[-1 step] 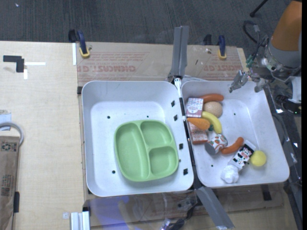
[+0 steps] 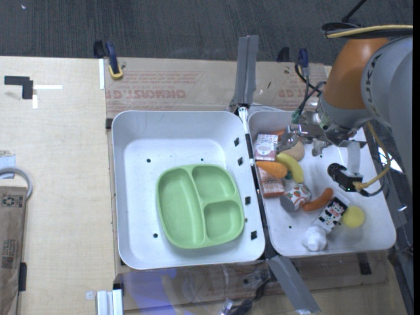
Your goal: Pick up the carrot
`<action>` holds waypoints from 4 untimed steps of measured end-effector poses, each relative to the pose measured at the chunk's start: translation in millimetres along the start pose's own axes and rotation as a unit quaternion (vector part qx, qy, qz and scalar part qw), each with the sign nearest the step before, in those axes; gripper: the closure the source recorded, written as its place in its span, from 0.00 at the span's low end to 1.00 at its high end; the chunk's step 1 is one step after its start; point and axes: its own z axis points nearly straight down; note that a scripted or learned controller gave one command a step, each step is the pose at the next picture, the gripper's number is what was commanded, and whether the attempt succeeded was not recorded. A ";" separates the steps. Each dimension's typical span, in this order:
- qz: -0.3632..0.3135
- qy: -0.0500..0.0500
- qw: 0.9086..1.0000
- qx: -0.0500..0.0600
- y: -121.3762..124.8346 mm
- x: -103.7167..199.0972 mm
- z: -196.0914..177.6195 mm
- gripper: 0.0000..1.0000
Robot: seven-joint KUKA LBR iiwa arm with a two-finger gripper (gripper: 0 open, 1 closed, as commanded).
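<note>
Nearest us lay the white bottle [image 2: 326,224] at the right bin's [image 2: 374,241] lower edge, with the lemon [image 2: 354,216] at its 2 o'clock. Beyond it, at 10 o'clock, the carrot [image 2: 272,169] sat against the dividing wall, touching the banana [image 2: 291,165] and a snack packet [image 2: 271,184]. Farther back hung the tool [image 2: 303,131]; we could not tell its spread. We judged a crowded grasp might catch the banana. Open room lay toward 3 o'clock.

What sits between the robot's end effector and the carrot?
In the camera view, a banana lies between the end effector and the carrot, beside it.
</note>
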 end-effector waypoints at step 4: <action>-0.346 0.000 0.938 -0.001 -142.0 -12.1 -12.7 0.00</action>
